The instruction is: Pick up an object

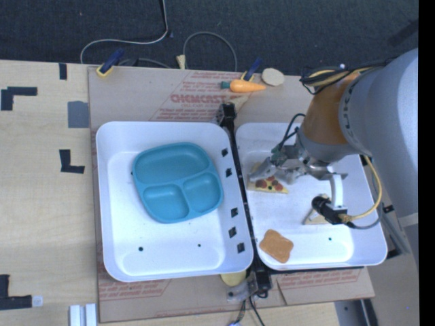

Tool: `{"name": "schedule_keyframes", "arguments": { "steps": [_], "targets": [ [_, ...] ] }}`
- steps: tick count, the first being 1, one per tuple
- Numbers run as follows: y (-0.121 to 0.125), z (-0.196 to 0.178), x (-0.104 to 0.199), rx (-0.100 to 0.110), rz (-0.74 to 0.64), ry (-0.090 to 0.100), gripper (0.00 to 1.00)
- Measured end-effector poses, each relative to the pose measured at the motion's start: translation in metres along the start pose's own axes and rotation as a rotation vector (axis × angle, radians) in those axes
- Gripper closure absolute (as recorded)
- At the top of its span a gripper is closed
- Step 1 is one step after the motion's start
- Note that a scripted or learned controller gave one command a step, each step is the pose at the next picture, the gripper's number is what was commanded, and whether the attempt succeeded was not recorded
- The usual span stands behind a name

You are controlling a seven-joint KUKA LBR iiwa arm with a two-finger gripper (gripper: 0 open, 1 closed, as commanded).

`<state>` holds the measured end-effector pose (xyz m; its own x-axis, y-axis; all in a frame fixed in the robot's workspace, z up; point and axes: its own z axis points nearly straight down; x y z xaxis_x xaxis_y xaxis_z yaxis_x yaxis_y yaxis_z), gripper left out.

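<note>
1. Reaching in from the right, one big grey arm [391,114] with an orange band [326,114] hangs low over the right bin [367,250].
2. Its gripper [272,172] sits near the left wall of that bin, right by a toy pizza slice [268,184]. I cannot tell if its grip is loose or tight, or if it has the slice.
3. The pizza slice is a flat triangle, yellow with red dots. It lies on the floor of the right bin, up near the middle.
4. One more toy lies in the right bin: a flat, tan, bumpy piece like toast [276,245], close to the front edge and well apart from the slice.
5. Two white bins sit side by side. Both are shallow, smooth and have round corners.
6. The left bin [112,250] holds one blue plate [178,182]. The plate is smooth plastic with round corners and three dips in it.
7. Behind the bins lie one small orange carrot [246,85] and one pale round disc [273,77].
8. The bins rest on a brown cardboard sheet [163,97] with red print. Under it is a light wood bench [41,202] with dark tape marks.
9. Beyond the bench is a dark carpet [272,12] with thin cords [163,12] lying on it.
</note>
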<state>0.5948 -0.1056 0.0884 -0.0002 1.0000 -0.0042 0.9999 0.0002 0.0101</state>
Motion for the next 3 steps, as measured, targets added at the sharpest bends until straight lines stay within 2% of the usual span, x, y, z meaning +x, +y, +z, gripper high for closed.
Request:
{"name": "schedule_keyframes", "arguments": {
  "steps": [1,2,3],
  "targets": [
    [0.003,-0.014,0.000,-0.006,-0.002,0.003,1.00],
    [0.002,-0.012,0.001,-0.003,-0.002,0.004,0.00],
    [0.029,0.004,0.010,0.010,-0.001,0.004,0.00]
  ]
}}
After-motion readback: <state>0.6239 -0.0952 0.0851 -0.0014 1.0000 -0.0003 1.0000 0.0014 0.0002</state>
